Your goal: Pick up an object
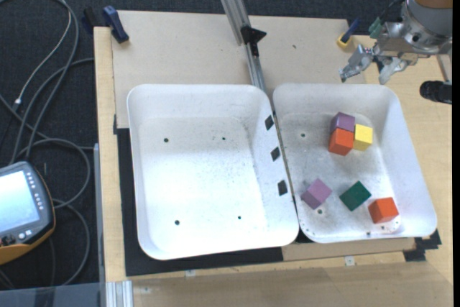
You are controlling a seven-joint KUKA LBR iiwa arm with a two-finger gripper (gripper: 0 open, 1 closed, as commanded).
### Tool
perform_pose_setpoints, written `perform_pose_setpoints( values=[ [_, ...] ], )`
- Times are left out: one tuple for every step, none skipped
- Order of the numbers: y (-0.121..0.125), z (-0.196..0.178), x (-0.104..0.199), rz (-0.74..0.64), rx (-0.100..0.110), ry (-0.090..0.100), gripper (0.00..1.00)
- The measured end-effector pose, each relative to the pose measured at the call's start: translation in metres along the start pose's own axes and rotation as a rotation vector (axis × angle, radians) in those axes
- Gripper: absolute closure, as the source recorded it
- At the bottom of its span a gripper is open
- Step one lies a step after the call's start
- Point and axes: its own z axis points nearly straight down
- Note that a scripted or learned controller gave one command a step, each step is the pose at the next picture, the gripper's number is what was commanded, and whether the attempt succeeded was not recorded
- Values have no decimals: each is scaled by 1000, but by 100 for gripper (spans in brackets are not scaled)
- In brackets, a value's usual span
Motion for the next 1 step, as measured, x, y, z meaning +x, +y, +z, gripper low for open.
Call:
perform_pose_setpoints(
  values=[
    [-4,109,-46,5,7,1,0]
  ],
)
